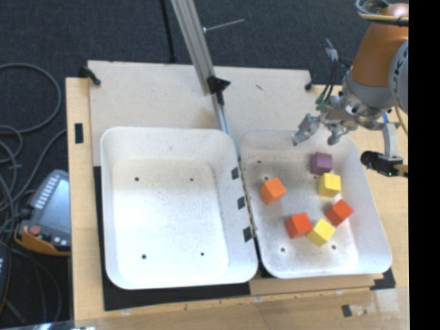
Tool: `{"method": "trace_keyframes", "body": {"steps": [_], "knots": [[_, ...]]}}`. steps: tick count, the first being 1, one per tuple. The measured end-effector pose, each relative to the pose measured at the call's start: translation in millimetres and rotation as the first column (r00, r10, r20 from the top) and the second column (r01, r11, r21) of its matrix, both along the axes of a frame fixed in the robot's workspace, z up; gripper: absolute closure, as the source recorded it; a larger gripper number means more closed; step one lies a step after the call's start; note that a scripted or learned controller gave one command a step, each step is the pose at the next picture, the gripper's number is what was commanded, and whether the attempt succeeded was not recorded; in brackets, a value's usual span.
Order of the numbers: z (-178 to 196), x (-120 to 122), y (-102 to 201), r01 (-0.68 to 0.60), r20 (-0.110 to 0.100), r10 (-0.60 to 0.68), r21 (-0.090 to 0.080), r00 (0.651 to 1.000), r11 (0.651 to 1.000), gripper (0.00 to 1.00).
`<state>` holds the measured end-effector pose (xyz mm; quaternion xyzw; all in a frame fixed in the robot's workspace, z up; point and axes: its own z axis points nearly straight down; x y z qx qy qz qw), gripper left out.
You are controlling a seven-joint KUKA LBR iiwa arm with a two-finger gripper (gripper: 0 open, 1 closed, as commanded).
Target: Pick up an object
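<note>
hovering over the blocks, nothing held

hanging above the far edge of the right bin [368, 253], the gripper [317, 133] has its two fingers spread apart with nothing between them. the arm [377, 53] enters from the right, and its upper part is cut off by the frame edge, so little beyond the orange band and the grey wrist can be made out. cables and small fittings crowd around the wrist and are hard to tell apart.

six small blocks lie in the right bin, all plain cubes with matte faces. the purple block [320, 162] sits farthest, just below the gripper in the picture and apart from it. just near of it is a yellow block [329, 184]. the orange block [273, 190] lies alone toward the left of this bin. nearer still, a red block [339, 212], a second red block [298, 225] and a second yellow block [321, 232] form a tight cluster; this yellow one appears to touch both reds, though the contact is hard to judge.

the left bin [110, 150] lies beside the right one, their inner rims touching or nearly so, and shows a speckled white floor with a few dark dots. a metal rail [196, 43] slants from the far edge down to where the bins meet. a handheld pendant [47, 212] rests off the bench at the left, partly hidden by the bench edge, among loose dark cables [27, 108].
</note>
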<state>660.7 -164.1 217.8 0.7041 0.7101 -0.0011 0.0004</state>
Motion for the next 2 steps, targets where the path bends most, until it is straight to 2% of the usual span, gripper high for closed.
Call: {"method": "trace_keyframes", "body": {"steps": [1,2], "knots": [[-45,-41,77,0.001,-0.004,-0.001,0.005,1.0,1.0,0.0],[-122,-61,66,0.01,0.003,-0.01,0.001,1.0,1.0,0.0]]}}
